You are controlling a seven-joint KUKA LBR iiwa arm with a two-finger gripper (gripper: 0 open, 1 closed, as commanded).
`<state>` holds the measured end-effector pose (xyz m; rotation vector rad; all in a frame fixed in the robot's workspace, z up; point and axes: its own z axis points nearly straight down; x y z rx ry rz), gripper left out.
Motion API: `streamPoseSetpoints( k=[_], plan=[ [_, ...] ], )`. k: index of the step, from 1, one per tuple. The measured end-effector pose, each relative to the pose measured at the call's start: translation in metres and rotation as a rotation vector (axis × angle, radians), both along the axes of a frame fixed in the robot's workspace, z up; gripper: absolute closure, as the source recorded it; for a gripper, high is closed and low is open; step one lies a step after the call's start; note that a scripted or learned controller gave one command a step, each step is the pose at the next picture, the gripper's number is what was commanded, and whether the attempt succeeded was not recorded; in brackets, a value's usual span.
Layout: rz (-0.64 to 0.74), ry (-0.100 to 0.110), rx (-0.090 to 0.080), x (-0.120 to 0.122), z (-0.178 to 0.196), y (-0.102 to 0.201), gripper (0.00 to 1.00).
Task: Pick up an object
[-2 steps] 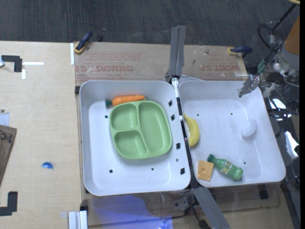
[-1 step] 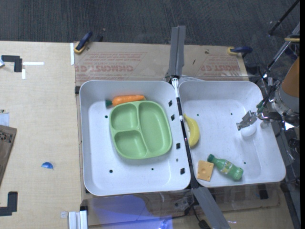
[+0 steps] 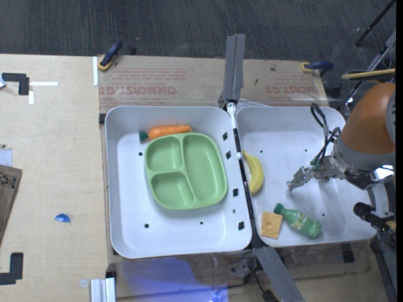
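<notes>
My gripper [image 3: 301, 177] hangs over the middle of the right bin [image 3: 283, 128], open, with nothing between its fingers. A yellow banana [image 3: 255, 172] lies to its left against the bin's left wall. Below the gripper, near the front edge, a green bottle [image 3: 301, 221] lies on its side, and an orange-yellow block [image 3: 271, 225] sits just left of it. In the left bin [image 3: 126, 187], a green divided plate [image 3: 186, 170] rests with an orange carrot [image 3: 169, 131] just behind it.
The arm's orange band [image 3: 373, 121] and grey wrist stand over the right bin's right side. A grey divider bar [image 3: 234, 68] rises behind the two bins. Cardboard [image 3: 164, 80] lies behind them. A small blue item [image 3: 62, 218] sits on the wooden bench at left.
</notes>
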<state>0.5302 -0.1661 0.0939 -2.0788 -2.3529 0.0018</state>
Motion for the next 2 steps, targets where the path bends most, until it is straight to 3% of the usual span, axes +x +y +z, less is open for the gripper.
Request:
streamPoseSetpoints(
  k=[1,2],
  plan=[
    [0.204,-0.001,0.0,-0.053,-0.003,0.048,0.0],
    [0.324,-0.003,-0.001,0.029,0.03,0.062,0.0]
  ],
)
